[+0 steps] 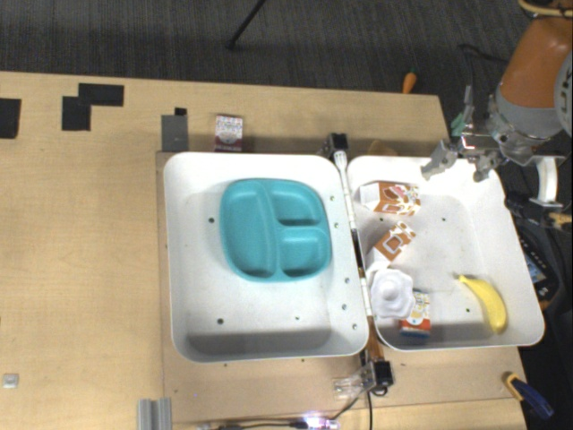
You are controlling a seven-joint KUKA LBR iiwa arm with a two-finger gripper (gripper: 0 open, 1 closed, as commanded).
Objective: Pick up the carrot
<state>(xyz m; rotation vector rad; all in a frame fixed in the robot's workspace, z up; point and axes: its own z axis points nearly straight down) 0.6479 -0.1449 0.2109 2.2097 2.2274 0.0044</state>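
Hovering over the right bin's (pixel 515 240) far rim, the claw (pixel 461 161).

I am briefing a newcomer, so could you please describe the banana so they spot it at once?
Look in the white bin on the camera view's right, towards its near right corner. The banana lies there alone. It is the one curved yellow thing, apart from the white-and-brown cartons along the bin's left side.

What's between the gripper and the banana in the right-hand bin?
Nothing. In the camera view, the stretch from the gripper down to the banana is bare white bin floor.
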